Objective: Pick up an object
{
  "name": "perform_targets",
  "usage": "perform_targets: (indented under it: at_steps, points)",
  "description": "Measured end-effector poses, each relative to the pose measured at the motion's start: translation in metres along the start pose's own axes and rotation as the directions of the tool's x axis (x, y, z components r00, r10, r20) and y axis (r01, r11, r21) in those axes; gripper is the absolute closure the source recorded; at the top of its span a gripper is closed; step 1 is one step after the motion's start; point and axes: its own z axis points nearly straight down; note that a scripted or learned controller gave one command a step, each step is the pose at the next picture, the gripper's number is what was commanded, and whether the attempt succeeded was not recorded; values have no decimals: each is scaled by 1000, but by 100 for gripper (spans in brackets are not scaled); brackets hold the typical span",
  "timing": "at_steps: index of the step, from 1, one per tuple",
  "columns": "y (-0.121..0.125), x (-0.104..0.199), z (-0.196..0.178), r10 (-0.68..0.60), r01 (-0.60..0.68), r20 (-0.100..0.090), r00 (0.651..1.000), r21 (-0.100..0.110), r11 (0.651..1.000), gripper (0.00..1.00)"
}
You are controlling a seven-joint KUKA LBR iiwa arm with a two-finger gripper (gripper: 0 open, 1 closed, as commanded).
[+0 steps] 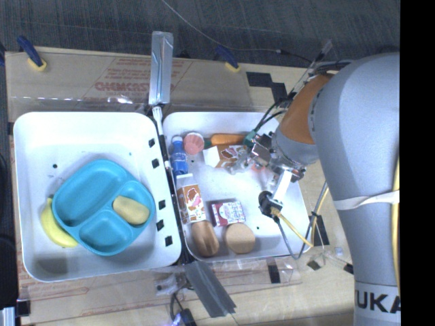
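The gripper (239,160) hangs low in the right bin (285,240), at its upper middle, right over a small white-and-red carton (219,155). How far the hand is open cannot be told from this slanted view, nor whether anything sits in it; wrist hardware and cables hide the tip.

Taking the carton as the landmark: an orange carrot-like piece (226,140) lies just above it, a round pinkish lid (194,142) just to its left, and a blue bottle (179,160) beside that, against the bin's left wall. Below the carton lie a flat printed packet (191,204) and a small red packet (230,212), with a brown bread-like roll (204,238) and a tan round piece (240,238) lowest.

The carton is probably light and fairly stiff, with flat faces; a pinch across its two narrow sides should hold, though hard squeezing could dent it. Crowding by the carrot-like piece leaves little room for a finger on that side.
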Motion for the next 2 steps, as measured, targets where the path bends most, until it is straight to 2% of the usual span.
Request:
perform_targets:
  at_steps: [1, 2]
  points:
    - [0, 1, -10, -8, 8, 0, 1000, 2, 1000, 100]
    - [-72, -5, -45, 263, -263, 0, 965, 5, 965, 100]
